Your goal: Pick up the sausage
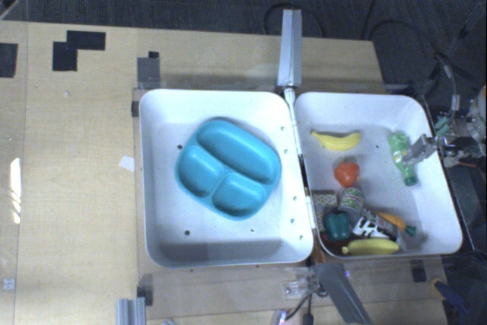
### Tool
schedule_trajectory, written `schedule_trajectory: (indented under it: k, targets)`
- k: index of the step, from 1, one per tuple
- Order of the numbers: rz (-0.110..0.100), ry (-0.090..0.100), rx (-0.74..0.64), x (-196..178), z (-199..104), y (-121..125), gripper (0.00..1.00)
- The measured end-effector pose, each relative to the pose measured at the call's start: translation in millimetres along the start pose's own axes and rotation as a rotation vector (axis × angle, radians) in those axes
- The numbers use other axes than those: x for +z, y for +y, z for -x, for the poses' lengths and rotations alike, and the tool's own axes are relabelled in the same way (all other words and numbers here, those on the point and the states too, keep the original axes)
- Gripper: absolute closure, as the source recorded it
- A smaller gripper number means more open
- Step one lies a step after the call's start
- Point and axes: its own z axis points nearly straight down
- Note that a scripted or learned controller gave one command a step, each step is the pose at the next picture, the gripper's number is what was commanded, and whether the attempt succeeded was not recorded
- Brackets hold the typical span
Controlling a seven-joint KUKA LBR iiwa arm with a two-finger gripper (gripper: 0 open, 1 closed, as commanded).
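Note:
The right bin (380, 106) holds a pile of toy food at its front. In that pile an orange-brown elongated piece (393, 221) lies at the right; it may be the sausage, but it is too small to be sure. My gripper (423, 148) reaches in over the bin's right rim, close beside a green bottle (402, 156) and well behind the pile. Nothing is visibly held in it.
A yellow banana (336, 139) and a red tomato (347, 173) lie mid-bin. In the front pile are a dark green pepper (337, 224), a second banana (371, 246) and a patterned item (351, 199). The left bin (160, 164) bears a blue divided plate (227, 167).

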Motion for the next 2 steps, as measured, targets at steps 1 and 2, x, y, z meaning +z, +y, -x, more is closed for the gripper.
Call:
schedule_trajectory:
  k: [1, 2]
  targets:
    - [-0.001, 0.001, 0.219, 124, -47, -14, 0.0]
    - [0.007, 0.0, 0.048, 141, -33, 41, 0.0]
